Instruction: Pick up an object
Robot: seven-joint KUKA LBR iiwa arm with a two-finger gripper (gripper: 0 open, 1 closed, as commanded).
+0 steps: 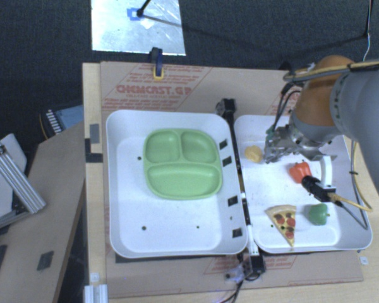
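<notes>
Dark carpeted floor [38, 36] around a pale wooden table [92, 93], with a shiny metal sheet [138, 17] laid beyond it.

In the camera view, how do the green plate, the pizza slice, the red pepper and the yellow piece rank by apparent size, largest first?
1. green plate
2. pizza slice
3. red pepper and yellow piece: these look similar in size, so I leave them unranked.

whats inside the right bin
The right bin holds a pizza slice, a green pepper, a red piece and a yellow piece. The gripper covers the floor beneath it.
</notes>
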